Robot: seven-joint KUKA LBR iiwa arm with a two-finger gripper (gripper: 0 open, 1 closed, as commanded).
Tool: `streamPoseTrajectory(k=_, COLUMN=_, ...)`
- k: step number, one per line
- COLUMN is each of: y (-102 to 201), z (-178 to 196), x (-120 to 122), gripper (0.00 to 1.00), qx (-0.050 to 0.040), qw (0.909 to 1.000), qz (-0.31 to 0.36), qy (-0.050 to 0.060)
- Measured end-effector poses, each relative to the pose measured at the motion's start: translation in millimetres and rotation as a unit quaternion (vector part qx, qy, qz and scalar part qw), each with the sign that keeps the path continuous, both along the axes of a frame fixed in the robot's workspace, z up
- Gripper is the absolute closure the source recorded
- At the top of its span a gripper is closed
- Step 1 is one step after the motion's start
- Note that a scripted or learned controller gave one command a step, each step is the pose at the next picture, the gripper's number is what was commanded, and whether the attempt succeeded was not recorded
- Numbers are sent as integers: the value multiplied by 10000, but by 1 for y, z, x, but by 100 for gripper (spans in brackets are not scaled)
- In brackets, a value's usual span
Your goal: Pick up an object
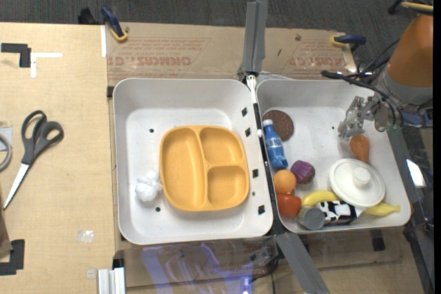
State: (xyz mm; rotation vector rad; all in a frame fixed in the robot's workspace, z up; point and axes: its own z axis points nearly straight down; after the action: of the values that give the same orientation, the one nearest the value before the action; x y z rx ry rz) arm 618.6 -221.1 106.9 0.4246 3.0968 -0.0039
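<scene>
My gripper (353, 122) hangs over the upper right of the right bin (317, 89), just above an orange carrot (359, 146). Nothing shows between its fingers. Below the carrot sits a white lidded bowl (356, 182) with a yellow banana (324, 197) at its lower edge. A blue bottle (273, 144), a brown round cookie (280, 124), a purple piece (302, 171), an orange (284, 180), a red tomato (289, 204) and a black-and-white object (337, 213) lie along the bin's left and bottom.
The left bin (138, 107) holds a yellow divided plate (204, 167) and a small white crumpled object (147, 186). Scissors (31, 141) lie on the wooden bench at the left. Cardboard with clamps lines the back. The arm's orange band (413, 51) rises at the right.
</scene>
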Motion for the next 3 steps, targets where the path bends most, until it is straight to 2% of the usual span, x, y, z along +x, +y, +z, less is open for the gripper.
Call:
streamPoseTrajectory(k=1, y=53, z=115, x=1, gripper=100, qx=19, qw=9997, qz=-242, qy=38)
streamPoseTrajectory(k=2, y=-1, z=54, x=-42, gripper=100, qx=9, qw=9905, qz=1374, qy=66)
streamPoseTrajectory(k=3, y=52, z=-13, x=-65, gripper=100, qx=8, qw=9877, qz=1565, qy=51)
